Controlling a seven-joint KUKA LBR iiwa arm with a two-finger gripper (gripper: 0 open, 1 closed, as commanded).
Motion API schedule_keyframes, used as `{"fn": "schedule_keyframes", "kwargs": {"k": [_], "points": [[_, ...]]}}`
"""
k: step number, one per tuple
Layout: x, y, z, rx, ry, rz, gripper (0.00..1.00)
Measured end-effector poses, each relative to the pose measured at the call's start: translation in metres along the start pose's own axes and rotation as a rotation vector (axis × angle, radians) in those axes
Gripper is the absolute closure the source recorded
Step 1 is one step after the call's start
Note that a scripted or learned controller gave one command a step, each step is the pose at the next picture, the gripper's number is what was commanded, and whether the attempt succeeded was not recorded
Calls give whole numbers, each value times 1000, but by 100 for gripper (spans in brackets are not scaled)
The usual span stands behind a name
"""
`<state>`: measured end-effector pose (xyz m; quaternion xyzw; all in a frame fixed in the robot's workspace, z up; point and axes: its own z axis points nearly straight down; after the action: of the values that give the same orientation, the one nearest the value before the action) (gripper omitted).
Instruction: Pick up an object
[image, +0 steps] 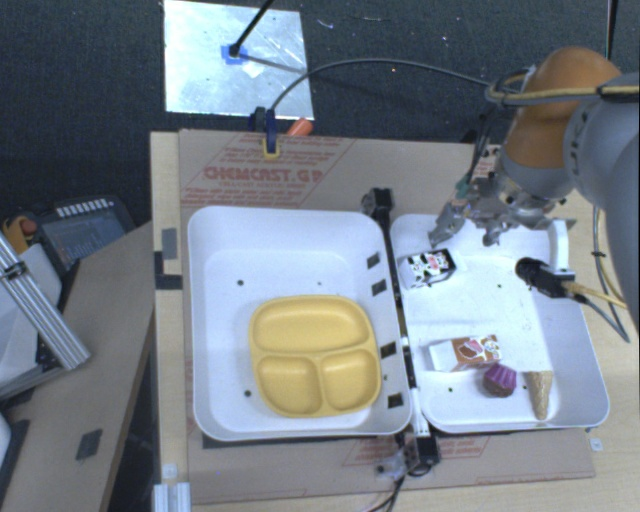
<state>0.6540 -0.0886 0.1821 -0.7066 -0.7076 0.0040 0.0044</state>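
Pincer (467, 232) hangs over the far end of the arm-side bin (480, 310). Its two fingers are spread well apart with nothing between them. Whether the tips touch the bin floor cannot be told from this slant.

Arm (560, 110): it enters above the bin's far outer corner and is cut off by the picture's edge. The wrist hides part of the bin's far rim.

Contents of the arm-side bin:
- Black-and-white packet (428, 267): lies flat near the wall that the bin shares with the other bin (250, 260), just below the pincer's nearer finger and apart from it. It carries small red marks; the print is too small to read.
- Orange-and-white packet (465, 352): lies flat in the bin's near half, close to the same shared wall.
- Purple piece (500, 379): sits just beside that packet towards the bin's near rim. It is small and ridged; what it is cannot be made out.
- Cone (540, 392): pale tan, lies by the bin's near outer corner, close to the purple piece.

Beyond the shared wall, the other bin holds a yellow tray (313, 355) with three compartments.
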Motion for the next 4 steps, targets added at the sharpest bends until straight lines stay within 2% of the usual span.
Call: {"fn": "schedule_keyframes", "kwargs": {"k": [1,2,3,4], "points": [[0,3,-8,-13,-1,-2,0],[3,-3,52,-9,-1,-1,0],[2,4,73,-32,-3,-1,0],[-1,8,58,-50,-12,-1,100]]}}
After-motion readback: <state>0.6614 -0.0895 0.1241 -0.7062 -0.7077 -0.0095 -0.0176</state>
